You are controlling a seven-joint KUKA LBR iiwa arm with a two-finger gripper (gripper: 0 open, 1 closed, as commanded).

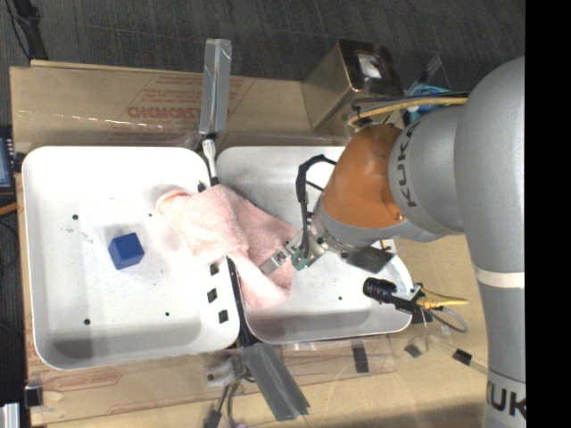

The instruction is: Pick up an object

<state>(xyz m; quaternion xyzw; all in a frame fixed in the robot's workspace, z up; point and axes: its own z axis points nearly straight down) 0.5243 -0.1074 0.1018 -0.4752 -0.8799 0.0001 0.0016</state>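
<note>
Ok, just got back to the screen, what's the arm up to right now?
The arm has reached into the right bin, and its pincer is down at the edge of the pink cloth, which drapes across the divider between both bins. Whether it has actually gripped the cloth can't be told from this view. A blue cube sits untouched in the left bin.

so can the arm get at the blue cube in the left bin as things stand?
Probably yes. The blue cube sits alone on the left bin floor, open from above. The gripper is low in the right bin at the pink cloth, which drapes over the divider, so it must lift first.
</note>
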